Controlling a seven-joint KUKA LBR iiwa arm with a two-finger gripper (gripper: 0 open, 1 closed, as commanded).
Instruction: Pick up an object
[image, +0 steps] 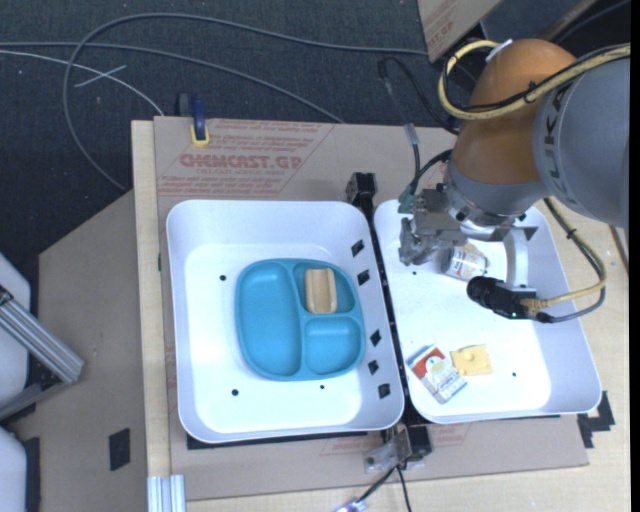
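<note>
The arm (520, 110) enters from 2 o'clock and hangs over the upper part of the right bin (560, 395). The gripper (425, 250) points down at the bin's upper-left area, close to the divider between the two bins. Whether it is released or clenched cannot be told from this view; nothing is visibly between it.

A small whitish cylindrical object (465, 264) lies just beside the gripper at 3 o'clock, partly under the wrist hardware. A black cable connector (495, 295) with a yellow cable extends from the wrist toward 4 o'clock and overhangs the bin floor.

Toward 6 o'clock of the gripper, near the front wall of the right bin, lie two loose objects: a red-and-white packet (436, 370) and, touching or just beside it at 3 o'clock, a yellow cheese-like block (472, 360). Both are well apart from the gripper.

The left bin (200, 400) holds a blue divided plate (270, 320). A tan bread-like piece (320, 290) rests in its upper-right compartment.
</note>
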